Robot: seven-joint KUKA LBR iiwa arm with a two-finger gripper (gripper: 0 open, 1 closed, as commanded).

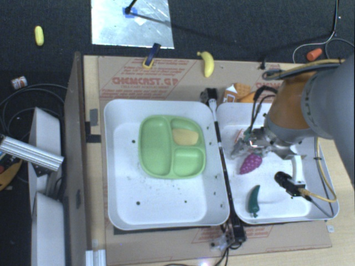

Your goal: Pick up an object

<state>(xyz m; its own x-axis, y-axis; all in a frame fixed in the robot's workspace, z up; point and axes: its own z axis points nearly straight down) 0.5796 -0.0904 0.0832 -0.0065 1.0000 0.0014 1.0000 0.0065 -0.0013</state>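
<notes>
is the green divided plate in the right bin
No, the green divided plate lies in the left bin, while the right bin holds a purple grape bunch and a dark green pepper.

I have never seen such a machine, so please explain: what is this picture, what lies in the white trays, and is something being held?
One camera looks down at a slant on a bench. The grey and orange shape at right is a robot arm; its end effector hangs low over the right bin, just above a purple grape-like toy. I cannot tell whether it grips anything. A dark green pepper-like toy lies nearer the front. The left bin holds a green divided plate with a yellow piece in one compartment. A yellow banana toy lies behind the bins.
</notes>
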